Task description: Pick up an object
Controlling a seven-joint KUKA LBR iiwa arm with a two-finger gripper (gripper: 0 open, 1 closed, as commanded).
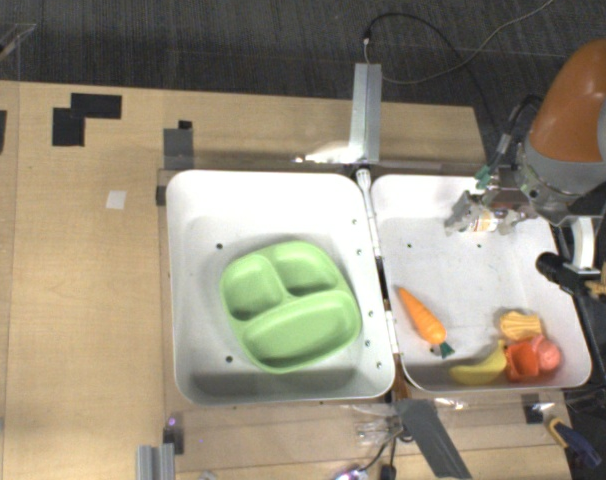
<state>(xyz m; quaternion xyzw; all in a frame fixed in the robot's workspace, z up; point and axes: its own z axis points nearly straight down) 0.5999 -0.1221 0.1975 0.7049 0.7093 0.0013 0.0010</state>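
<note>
No brand, label or writing can be read on the bins, the toys or the arm.

The arm (583, 118) comes in from the right, its orange band high at the upper right corner and the grey wrist bending down and to the left over the right bin (423, 268). The gripper (480, 211) hangs over that bin's upper right part, near its back wall. It is too small and cluttered to tell how far it is open, and nothing can be seen held in it.

The things to pick lie in the right bin's lower part, well apart from the gripper. A carrot (422, 317) lies slanted near the bin's left wall, its green end pointing down and right. In the lower right corner sit 3 toys in a cluster: a banana (480, 369) along the front wall, a red toy (534, 356) touching the banana's right end, and a small yellow toy (519, 324) just above the red one.

The left bin (198, 268) holds 1 green plate (290, 303) with 3 compartments, lying flat near the bin's middle. Both bins sit side by side on a wooden bench (73, 298).
</note>
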